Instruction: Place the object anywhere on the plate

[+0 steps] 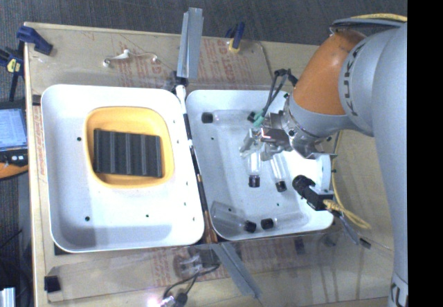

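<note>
Over the right bin [228, 160], the claw [267, 183] hangs with fingers spread apart, holding nothing.

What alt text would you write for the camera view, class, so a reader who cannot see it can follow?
A grey and orange robot arm reaches from the right, its gripper over the right white bin. The left white bin holds a yellow plate bearing a dark ridged block.
</note>
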Robot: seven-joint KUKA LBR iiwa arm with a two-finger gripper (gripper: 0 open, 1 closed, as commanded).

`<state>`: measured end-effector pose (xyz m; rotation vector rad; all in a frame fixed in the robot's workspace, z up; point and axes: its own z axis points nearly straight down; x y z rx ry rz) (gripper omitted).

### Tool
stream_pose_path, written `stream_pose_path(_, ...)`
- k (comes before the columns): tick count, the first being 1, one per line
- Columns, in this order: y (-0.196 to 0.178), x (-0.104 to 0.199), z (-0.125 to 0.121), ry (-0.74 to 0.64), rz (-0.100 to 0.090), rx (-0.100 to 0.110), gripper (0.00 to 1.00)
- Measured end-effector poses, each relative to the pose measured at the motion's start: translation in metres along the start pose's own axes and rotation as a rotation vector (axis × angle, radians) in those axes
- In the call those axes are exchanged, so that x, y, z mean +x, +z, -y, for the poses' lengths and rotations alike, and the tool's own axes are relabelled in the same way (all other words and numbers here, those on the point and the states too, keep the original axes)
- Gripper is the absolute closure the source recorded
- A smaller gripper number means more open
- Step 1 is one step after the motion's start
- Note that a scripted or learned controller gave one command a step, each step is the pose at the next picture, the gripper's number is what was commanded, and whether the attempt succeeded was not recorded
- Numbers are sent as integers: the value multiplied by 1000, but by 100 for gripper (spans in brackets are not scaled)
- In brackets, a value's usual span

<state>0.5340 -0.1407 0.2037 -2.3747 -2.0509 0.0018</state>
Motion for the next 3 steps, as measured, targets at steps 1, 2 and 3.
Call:
stream_pose_path(1,-39,106,-13,-187,2,-1,100)
stream_pose_path(2,-7,158,-39,-462,3,-1,100)
stream_pose_path(3,-7,158,-39,-461,3,-2,0)
